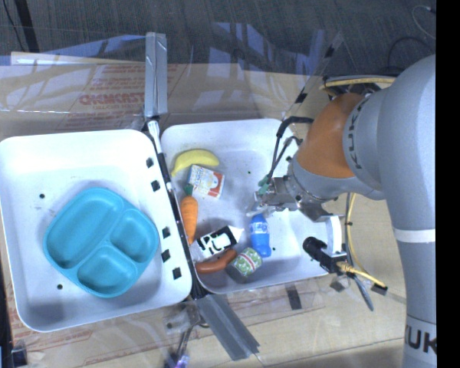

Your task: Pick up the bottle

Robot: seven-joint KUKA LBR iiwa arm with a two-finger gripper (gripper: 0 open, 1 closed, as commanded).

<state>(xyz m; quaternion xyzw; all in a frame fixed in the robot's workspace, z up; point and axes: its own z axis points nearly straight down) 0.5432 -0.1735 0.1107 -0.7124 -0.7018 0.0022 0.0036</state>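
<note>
A small blue bottle (260,238) with a white cap lies in the right bin (238,133), near its front right part. My gripper (267,200) hangs just behind the bottle's cap end, very close to it or touching it. The grey arm with its orange band (330,146) reaches in from the right above the bin's right side. The wrist body hides how the gripper meets the bottle.
The right bin also holds a banana (195,159), a small carton (205,182), a carrot (189,215), a black and white box (217,240), a sausage (216,262) and a green can (246,263) next to the bottle. A blue divided plate (101,241) lies in the left bin (31,159).
</note>
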